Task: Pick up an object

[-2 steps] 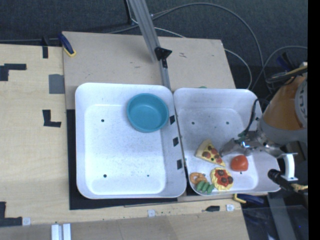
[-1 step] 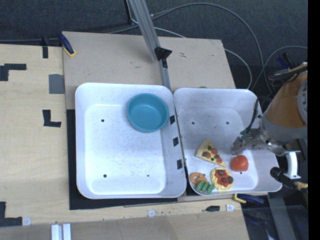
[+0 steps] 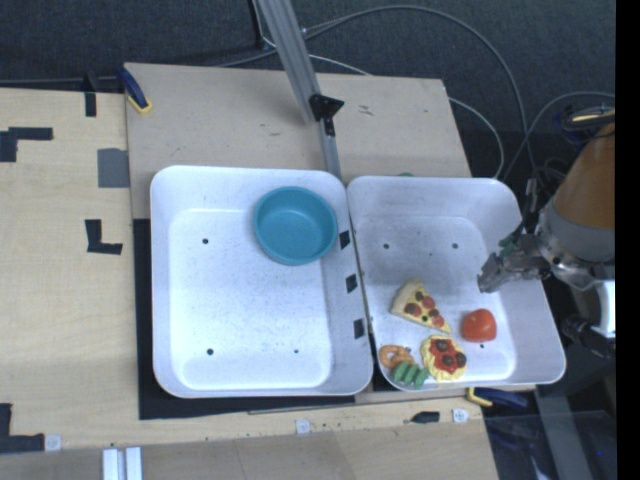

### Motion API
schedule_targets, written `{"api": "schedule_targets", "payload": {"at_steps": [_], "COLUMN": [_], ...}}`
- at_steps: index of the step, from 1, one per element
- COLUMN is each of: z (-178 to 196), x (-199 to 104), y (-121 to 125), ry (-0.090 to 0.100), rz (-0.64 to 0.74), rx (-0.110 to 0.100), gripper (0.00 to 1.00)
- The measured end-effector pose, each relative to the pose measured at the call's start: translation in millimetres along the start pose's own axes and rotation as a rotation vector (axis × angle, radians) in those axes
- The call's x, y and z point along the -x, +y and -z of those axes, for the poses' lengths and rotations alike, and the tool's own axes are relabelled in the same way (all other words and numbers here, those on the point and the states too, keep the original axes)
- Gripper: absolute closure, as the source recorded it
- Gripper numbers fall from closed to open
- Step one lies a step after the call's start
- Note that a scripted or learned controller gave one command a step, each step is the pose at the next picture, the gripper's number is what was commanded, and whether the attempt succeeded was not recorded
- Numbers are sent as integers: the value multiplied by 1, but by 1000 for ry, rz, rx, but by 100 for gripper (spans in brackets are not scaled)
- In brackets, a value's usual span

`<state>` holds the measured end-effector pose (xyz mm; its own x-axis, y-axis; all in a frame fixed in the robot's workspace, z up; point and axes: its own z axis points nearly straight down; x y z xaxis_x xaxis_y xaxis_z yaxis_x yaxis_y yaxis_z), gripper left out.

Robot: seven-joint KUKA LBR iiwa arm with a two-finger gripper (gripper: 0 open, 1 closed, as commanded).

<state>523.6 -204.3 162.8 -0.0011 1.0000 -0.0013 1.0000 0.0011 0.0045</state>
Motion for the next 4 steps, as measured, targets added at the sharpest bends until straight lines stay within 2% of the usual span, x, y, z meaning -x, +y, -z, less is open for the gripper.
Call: {"api": "schedule_targets", "payload": {"at_steps": [1,2,3,4], "z": [43,57,53,62], "x": [-4,-4,-65,-109], "y": [5,5,20,32], "ry": [1,1,3,2], "rz": [0,-1,4,3], "rx": [-2,-4,-5,-4], "gripper": [100,100,100,100]}}
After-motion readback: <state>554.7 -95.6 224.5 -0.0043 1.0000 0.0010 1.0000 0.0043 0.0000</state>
